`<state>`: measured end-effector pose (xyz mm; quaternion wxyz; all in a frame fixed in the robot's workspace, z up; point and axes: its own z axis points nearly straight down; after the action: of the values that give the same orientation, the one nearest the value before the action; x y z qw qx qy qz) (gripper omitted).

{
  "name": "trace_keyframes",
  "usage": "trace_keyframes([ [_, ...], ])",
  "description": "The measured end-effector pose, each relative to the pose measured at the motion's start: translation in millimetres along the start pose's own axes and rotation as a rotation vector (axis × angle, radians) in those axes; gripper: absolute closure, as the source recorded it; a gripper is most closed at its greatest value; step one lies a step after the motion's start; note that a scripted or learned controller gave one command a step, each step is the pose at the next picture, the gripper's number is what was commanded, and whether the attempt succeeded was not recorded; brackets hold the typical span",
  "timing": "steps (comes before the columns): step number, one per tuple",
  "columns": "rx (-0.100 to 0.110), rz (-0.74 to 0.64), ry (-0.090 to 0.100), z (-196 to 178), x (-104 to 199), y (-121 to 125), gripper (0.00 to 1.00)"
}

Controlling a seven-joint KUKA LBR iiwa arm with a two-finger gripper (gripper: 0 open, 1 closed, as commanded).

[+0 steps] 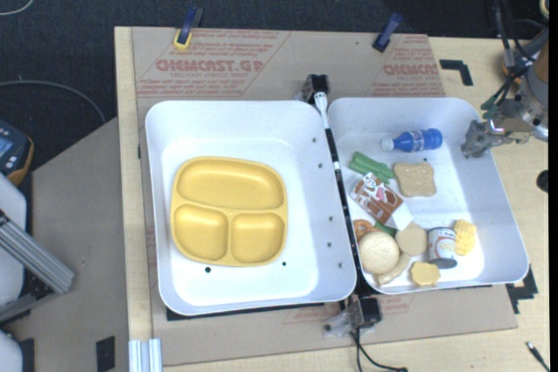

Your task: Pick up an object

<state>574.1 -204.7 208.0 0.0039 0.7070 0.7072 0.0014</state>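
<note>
Over right bin's far edge, end effector hangs empty.

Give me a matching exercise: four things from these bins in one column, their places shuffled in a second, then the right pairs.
Things:
1. yellow divided plate
2. blue bottle
3. slice of toast
4. small can

Places:
A. far end of the right bin, lying on its side
B. near end of the right bin, beside a yellow piece
C. middle of the left bin
D. right bin, just nearer the camera than the bottle

Pairs: 1-C, 2-A, 3-D, 4-B
</note>
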Motion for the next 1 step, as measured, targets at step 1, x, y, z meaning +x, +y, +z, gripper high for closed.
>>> trace_keyframes([
  [1,0.002,0.0,0.001,-18.6,-0.6,1.2,1.0],
])
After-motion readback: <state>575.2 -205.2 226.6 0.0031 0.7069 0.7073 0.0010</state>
